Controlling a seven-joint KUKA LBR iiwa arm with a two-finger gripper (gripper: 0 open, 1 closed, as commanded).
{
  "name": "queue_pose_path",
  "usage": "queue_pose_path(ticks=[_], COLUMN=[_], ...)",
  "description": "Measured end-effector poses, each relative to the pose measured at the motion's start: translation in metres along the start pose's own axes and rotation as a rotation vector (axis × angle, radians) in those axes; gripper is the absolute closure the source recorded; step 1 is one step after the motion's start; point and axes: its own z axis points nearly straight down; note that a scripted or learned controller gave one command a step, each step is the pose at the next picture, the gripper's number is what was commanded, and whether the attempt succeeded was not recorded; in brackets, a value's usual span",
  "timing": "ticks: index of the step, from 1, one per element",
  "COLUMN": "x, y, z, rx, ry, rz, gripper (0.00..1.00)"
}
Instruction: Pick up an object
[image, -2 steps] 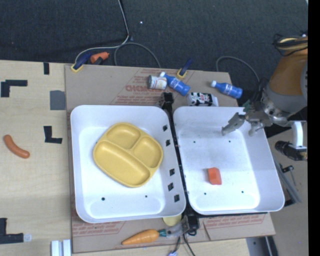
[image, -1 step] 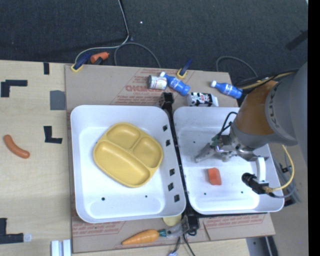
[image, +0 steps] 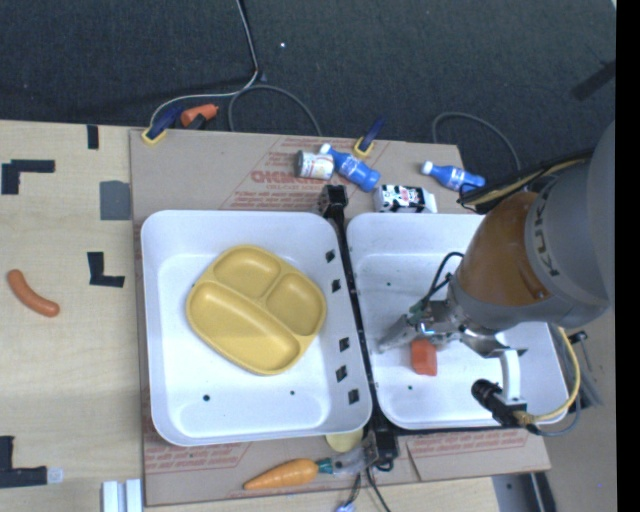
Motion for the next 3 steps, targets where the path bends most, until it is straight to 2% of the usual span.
queue_pose_path(ticks=[1,2,3], x=[-0.002,-0.071,-0.066], y=[0.002,-0.003,-0.004], z=[-0.010,-0.087,-0.083], rx=[-0.001,0.002,0.009], ry=[-0.002,-0.002,0.004], rz=[0.002,0.005,0.001], gripper=[1.00,1.00,0.00])
